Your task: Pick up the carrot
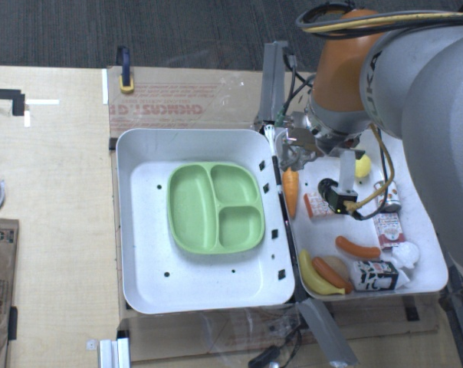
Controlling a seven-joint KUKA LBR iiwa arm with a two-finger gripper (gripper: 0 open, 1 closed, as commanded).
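Note:
The carrot (pixel 290 191) is orange and tapered. It lies lengthwise along the left wall of the right bin (pixel 429 245), with its thick end pointing up the view. My gripper (pixel 291 154) is directly over that thick end, at or just touching the top of the carrot. The grey wrist and orange band of the arm hide the gripper's upper part. The view does not reveal whether the carrot is held.
The left bin (pixel 136 228) holds a green divided plate (pixel 216 206). In the right bin are a small red-and-white carton (pixel 317 205), a yellow lemon (pixel 362 165), a sausage (pixel 358 246), a banana (pixel 313 278), a milk carton (pixel 377 275) and a can (pixel 390 198).

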